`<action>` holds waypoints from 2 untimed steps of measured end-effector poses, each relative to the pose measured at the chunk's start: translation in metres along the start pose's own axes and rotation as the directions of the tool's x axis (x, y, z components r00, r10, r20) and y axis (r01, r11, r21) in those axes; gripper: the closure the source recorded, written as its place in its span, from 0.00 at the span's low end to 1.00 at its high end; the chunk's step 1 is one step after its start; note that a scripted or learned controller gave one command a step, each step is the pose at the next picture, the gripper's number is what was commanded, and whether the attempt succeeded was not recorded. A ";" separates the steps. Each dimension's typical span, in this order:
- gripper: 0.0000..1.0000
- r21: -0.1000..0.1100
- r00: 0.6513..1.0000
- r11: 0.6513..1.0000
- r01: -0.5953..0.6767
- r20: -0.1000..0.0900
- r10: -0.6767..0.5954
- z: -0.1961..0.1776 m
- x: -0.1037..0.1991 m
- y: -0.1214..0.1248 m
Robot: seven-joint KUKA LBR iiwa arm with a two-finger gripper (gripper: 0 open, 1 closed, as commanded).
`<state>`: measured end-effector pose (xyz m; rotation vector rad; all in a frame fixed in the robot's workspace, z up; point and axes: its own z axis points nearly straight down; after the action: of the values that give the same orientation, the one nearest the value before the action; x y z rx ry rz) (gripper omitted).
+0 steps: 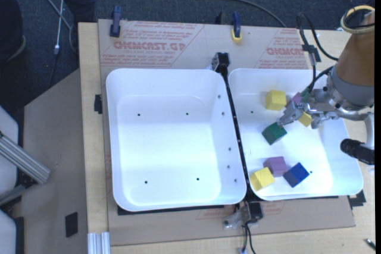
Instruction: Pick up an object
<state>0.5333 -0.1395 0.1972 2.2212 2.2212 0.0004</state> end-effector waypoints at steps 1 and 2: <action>0.00 0.008 1.000 1.000 -0.002 -0.001 0.002 0.114 -0.034 -0.005; 0.00 -0.001 1.000 1.000 0.002 0.000 -0.002 0.109 -0.015 0.034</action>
<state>0.5676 -0.1547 0.0881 2.2177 2.2230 0.0018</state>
